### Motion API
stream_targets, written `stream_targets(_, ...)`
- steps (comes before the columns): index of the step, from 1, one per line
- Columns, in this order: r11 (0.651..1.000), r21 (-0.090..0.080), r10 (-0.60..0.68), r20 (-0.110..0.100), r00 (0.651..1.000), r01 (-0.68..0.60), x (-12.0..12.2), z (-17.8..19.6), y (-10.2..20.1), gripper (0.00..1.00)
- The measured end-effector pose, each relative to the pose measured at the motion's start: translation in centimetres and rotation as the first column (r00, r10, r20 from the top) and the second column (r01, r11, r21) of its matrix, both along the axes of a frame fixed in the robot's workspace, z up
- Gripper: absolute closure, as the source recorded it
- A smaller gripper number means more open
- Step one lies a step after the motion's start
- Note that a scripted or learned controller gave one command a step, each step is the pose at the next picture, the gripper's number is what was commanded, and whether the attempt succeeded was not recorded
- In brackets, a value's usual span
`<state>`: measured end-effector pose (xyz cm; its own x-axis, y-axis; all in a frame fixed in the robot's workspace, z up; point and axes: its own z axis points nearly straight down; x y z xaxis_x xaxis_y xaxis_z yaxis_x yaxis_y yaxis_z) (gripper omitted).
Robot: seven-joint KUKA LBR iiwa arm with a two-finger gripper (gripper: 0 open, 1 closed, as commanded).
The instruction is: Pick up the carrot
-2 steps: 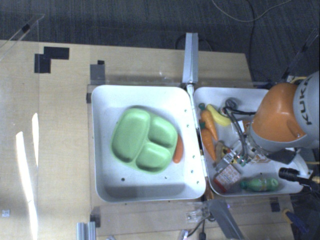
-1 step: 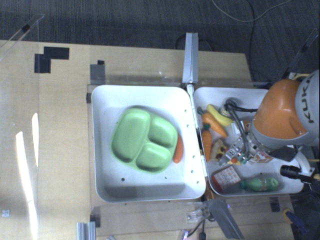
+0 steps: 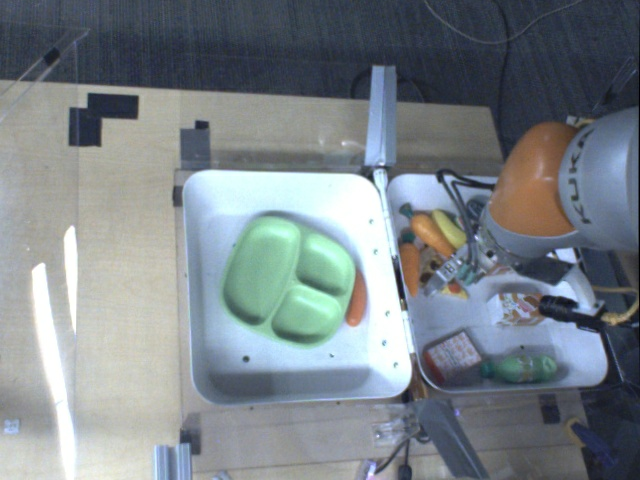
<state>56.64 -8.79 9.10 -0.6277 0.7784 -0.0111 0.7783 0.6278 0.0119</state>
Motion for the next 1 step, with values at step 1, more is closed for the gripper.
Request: stream_targets(1,0.975,0.003,-0.221,-0.011,0.975,0.221,-7.79,9.44,4.48,1.00)
